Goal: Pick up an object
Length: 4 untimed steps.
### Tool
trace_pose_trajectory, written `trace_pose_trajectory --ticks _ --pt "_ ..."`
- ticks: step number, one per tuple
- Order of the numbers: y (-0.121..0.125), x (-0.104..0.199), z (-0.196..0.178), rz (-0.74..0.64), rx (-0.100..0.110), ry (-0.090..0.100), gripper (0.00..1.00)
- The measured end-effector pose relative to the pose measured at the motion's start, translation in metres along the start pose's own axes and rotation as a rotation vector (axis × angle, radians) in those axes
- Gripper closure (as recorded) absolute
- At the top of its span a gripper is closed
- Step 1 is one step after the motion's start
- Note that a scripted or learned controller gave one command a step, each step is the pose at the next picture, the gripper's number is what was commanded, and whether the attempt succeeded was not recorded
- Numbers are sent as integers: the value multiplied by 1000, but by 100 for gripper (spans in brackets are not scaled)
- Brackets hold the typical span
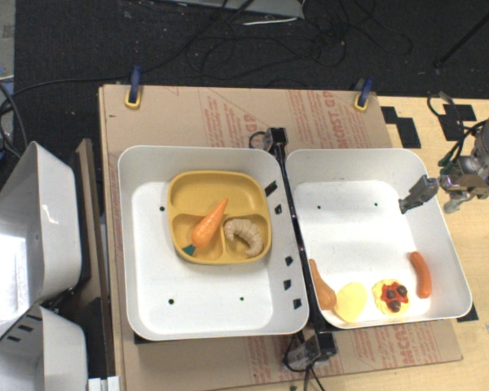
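White bins: I am looking down on the left bin point(147, 300) and the right bin point(367, 169), sitting side by side on the cardboard-covered bench point(228, 112).
Yellow plate: a divided plate point(220, 187) is lying in the left bin, holding a toy carrot point(209, 223) in one compartment and a pale shrimp-like piece point(245, 235) in the one beside it.
Arm: I am seeing the gripper point(448, 187) hanging at the right rim of the right bin, its upper corner, well apart from every toy.
Jaws: two dark fingers point(417, 192) are standing spread, one reaching over the bin floor and one by the rim, with nothing between them.
Candidates in the right bin: all are lying along the near edge, an orange drumstick-like piece point(323, 287), a yellow round piece point(351, 300) just beside it, a small tart with dark berries point(392, 296), and a sausage point(422, 274) near the right wall.
Progress: I am judging the pick as not yet begun; nothing is grasped or lifted.
Remaining: I am expecting the whole job is left, travelling toward the near edge, descending over one toy, closing and lifting. The sausage is lying nearest the gripper, so it looks the likeliest choice.
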State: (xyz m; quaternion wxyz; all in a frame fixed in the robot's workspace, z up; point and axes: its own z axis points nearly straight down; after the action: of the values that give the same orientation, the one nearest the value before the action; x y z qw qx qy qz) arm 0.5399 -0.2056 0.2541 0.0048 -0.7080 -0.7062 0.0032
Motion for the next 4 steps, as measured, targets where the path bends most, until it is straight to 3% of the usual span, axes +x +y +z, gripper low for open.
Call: trace_pose_trajectory --ticks 1,4 --pt "2 1 -6 -4 -11 -3 0" --pt "-7 2 156 -1 -7 -1 0"
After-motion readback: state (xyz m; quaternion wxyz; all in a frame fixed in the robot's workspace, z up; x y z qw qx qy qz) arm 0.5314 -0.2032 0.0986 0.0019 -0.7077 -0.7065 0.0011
